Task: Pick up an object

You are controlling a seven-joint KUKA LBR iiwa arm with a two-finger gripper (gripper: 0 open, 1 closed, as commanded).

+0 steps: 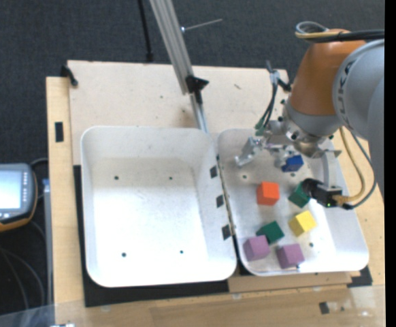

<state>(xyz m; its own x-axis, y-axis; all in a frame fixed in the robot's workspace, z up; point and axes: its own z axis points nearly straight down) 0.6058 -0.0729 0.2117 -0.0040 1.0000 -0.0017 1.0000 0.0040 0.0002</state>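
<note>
While the left bin (150, 203) lies bare of blocks, the right bin (351, 247) carries all the pickable pieces. Along its front edge sit two purple cubes (256, 247) (290, 254), with a green block (271, 231) just behind them. An orange cube (268, 193) rests near the bin's middle, apart from its neighbours, so it looks the easiest target. Toward the right edge lie a yellow cube (303, 222) and another green block (299, 197). A blue block (293, 162) sits near the back edge, beneath the gripper (279, 145), whose state I cannot tell. These blocks look small, light and rigid; pinching two flat opposite faces should hold firmly.
</note>
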